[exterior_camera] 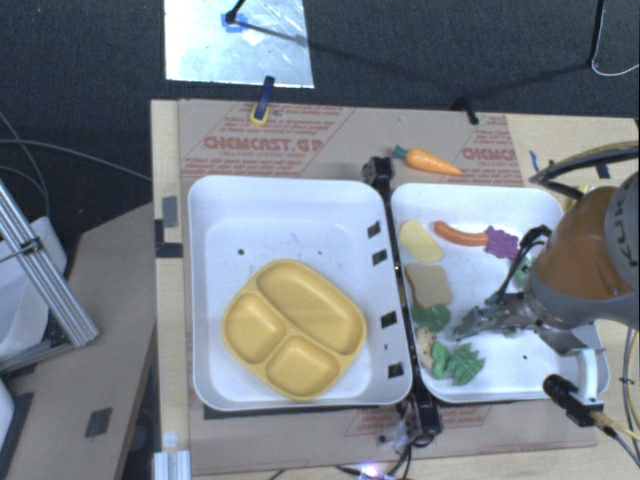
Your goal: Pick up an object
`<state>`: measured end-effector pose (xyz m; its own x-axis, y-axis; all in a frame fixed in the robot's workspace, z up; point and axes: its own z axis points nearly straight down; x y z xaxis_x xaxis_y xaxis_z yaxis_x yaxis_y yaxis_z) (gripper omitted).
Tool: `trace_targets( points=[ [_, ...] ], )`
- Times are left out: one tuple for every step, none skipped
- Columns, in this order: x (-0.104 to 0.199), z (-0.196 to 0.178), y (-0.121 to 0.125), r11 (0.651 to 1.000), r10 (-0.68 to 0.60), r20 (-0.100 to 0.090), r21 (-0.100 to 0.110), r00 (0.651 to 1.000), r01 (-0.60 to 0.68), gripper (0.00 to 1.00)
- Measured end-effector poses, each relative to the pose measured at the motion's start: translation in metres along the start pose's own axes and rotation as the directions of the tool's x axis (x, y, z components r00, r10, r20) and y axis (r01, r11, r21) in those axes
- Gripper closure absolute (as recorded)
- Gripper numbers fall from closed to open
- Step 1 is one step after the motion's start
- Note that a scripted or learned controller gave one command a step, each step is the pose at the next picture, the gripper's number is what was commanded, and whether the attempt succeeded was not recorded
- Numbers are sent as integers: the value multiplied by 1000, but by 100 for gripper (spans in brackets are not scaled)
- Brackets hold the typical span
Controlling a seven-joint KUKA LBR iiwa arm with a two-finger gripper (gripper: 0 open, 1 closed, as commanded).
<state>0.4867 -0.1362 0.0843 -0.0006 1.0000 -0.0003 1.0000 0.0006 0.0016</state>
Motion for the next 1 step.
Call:
trace_targets(
  points=[
    [-38, 0, 0, 1000, 1, 1, 0, 1000, -1, 0]
  ],
)
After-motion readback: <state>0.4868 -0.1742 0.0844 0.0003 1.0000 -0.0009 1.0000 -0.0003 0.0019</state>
